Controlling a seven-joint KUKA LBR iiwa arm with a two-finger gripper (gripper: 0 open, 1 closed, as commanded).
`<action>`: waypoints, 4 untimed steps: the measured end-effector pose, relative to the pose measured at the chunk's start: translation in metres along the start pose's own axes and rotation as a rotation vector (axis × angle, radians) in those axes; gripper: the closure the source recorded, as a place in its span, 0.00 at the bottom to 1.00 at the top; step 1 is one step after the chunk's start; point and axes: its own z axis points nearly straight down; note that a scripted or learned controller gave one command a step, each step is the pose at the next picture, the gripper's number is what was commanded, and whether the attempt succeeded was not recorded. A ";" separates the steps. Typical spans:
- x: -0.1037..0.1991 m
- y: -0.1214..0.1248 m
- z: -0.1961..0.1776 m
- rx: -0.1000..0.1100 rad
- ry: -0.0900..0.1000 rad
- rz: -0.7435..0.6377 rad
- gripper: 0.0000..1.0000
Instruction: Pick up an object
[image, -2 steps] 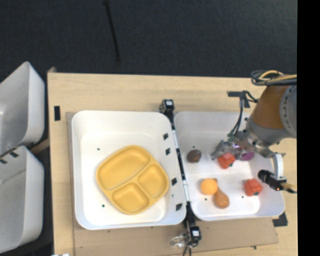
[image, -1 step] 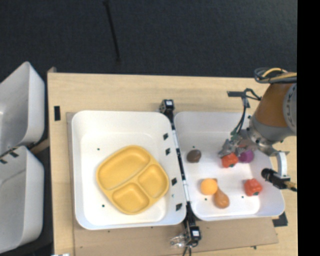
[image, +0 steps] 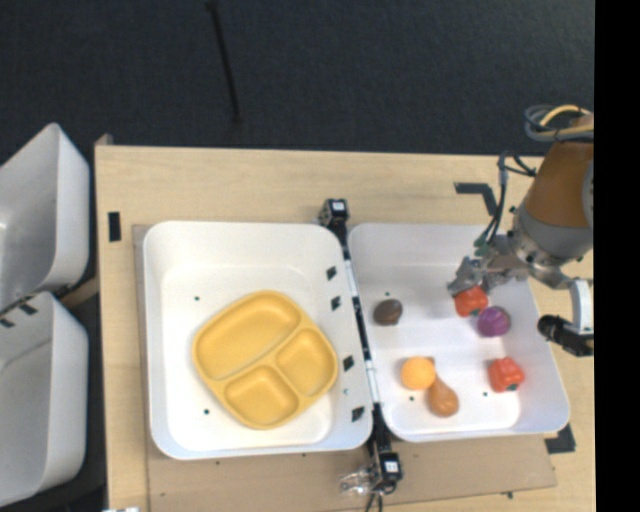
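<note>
Overhead view of two white bins side by side, ordered from largest item to smallest. The left bin (image: 165, 420) holds a yellow divided tray (image: 264, 357), which lies well away from the arm. The right bin (image: 400, 245) holds the small pieces, placed here relative to the gripper (image: 473, 281): a red piece (image: 471, 300) directly beneath its tip, a purple ball (image: 492, 321) just below and to the right of it, an orange-red pepper-like piece (image: 506, 374) farther down, a tan pear-shaped piece (image: 443, 399) and an orange ball (image: 418, 373) down and to the left, a dark brown lump (image: 388, 312) out to the left. The gripper sits low over the red piece, seemingly touching it; whether it is parted or clamped on that piece cannot be told. Progress appears to be at the grasp stage: the arm is at the red piece, and no lift is visible, so securing and raising it remain. The arm's upper part is cut off at the frame's right; the contact point is too small to resolve
</note>
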 end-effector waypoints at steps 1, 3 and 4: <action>0.001 -0.005 -0.062 -0.002 -0.001 -0.002 1.00; 0.060 -0.013 -0.105 0.002 0.002 -0.004 1.00; 0.102 -0.025 -0.093 0.004 0.000 -0.001 1.00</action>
